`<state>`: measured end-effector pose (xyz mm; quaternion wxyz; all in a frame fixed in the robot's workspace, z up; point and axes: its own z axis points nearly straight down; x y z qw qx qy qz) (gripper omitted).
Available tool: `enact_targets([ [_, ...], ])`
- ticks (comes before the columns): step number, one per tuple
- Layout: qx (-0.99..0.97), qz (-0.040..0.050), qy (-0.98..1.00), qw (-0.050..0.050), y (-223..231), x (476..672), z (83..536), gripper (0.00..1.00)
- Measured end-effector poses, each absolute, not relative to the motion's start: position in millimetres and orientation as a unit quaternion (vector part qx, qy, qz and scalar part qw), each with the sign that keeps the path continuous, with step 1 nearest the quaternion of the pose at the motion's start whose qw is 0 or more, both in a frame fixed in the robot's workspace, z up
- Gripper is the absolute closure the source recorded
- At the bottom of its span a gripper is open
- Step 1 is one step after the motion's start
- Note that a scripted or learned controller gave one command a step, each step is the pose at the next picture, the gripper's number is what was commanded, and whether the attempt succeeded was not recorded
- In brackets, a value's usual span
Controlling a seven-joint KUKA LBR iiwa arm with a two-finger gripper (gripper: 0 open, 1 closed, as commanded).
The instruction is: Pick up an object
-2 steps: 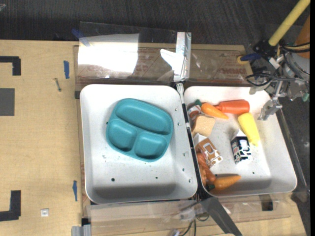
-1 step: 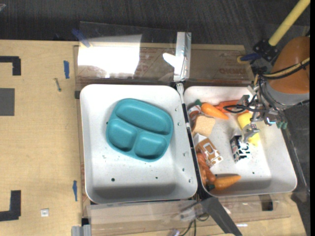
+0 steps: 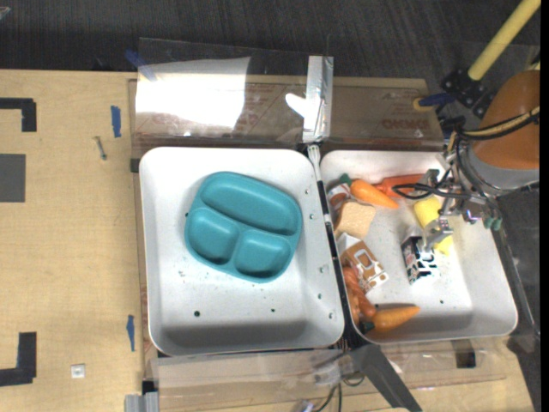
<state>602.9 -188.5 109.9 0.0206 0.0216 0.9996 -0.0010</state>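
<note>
- The tool (image 3: 440,223) hangs low over the right bin (image 3: 491,309), at its upper right, where the arm reaches in from the right; this bin holds the small items, so a pick is likely meant here.
- Whether it is open or closed, and whether it has anything, I cannot tell: it is small and lost in cables.
- Just beside it lies a yellow piece (image 3: 426,211), and below it a black-and-white packet (image 3: 420,260); either looks like the nearest candidate.
- Along the bin's left and top edges sit an orange carrot (image 3: 374,193), a tan slice (image 3: 358,221) and a printed wrapper (image 3: 364,266), crowded against the wall and probably awkward to grasp; another carrot (image 3: 394,317) lies at the bottom edge.
- The left bin (image 3: 171,316) carries a teal divided plate (image 3: 244,225), lying flat and well apart from the tool.
</note>
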Motion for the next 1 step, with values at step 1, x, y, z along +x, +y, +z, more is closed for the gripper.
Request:
enact_targets([
  [1,0.064,-0.0041,0.997,0.029,-191.4,583.2,110.8,0.0],
])
